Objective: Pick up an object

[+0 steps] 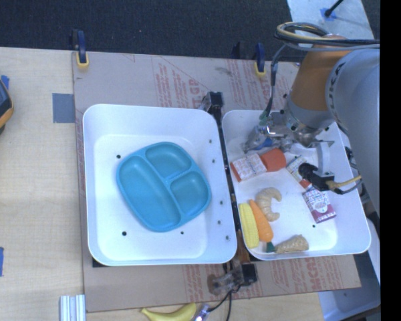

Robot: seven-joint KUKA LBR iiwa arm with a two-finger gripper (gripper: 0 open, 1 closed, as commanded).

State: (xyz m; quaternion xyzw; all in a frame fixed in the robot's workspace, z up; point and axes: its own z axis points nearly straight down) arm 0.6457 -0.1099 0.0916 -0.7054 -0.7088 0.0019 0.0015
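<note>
2 white bins side by side on the bench [33, 199]. left bin [97, 239] holds a blue divided plate [162, 185], 3 compartments, lying flat near the bin's middle. right bin [351, 236] holds the loose items: an orange block [274, 159] near the upper middle, a red-and-white packet [248, 167] touching its left side, a pale croissant [270, 202] near the centre, a yellow corn cob [249, 225] and an orange carrot [261, 221] lying side by side along the left wall, a tan wedge [292, 245] near the front edge, a dark red packet [319, 203] toward the right. arm [321, 79] reaches in from the right, orange band above the wrist. gripper [275, 134] sits low over the upper part of the right bin, just above the orange block and red-and-white packet; cannot tell how far it is open, or whether it has hold of anything. a banana [168, 311] lies on the bench at the front edge, outside both bins.
</note>
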